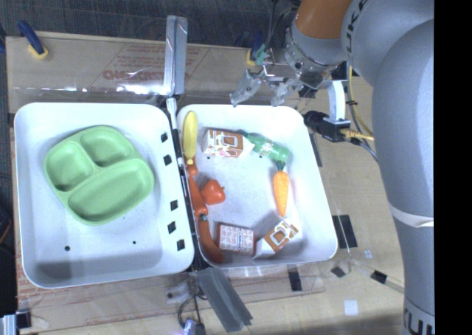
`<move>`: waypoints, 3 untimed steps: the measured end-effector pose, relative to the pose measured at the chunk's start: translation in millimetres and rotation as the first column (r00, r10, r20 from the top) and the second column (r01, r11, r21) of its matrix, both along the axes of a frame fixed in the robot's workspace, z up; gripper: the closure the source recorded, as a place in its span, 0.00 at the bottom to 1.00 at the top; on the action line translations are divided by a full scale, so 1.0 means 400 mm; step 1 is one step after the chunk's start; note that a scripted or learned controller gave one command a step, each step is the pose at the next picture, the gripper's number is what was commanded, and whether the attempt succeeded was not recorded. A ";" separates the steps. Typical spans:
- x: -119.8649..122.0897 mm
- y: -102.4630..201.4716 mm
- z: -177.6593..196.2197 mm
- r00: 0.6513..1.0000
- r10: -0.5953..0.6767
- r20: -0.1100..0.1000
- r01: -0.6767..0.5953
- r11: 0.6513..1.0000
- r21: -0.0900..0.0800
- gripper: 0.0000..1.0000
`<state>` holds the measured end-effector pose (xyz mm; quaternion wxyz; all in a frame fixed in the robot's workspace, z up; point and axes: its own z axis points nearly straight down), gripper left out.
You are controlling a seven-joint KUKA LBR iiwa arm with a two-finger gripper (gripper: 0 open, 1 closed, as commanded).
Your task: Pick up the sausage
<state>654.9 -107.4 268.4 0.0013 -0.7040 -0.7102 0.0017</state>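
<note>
White bin (317, 201) holds the sausage (198, 204) along its left wall, beside the divider. Gripper (259, 94) hovers above the bin's far rim, 2 fingers spread and empty, apparently poised to descend.

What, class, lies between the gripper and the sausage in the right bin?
The gripper hovers open above the right bin's far rim. The sausage lies along the left wall; an orange toy presses against its side and a small carton overlaps its near end.
</note>
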 end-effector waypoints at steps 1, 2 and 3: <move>-0.087 0.076 -0.192 0.950 0.314 0.001 -0.314 0.950 0.002 0.00; -0.217 -0.009 -0.398 0.969 0.246 0.000 -0.246 0.969 0.002 0.00; -0.148 0.115 -0.189 0.975 0.224 0.003 -0.224 0.975 0.000 0.00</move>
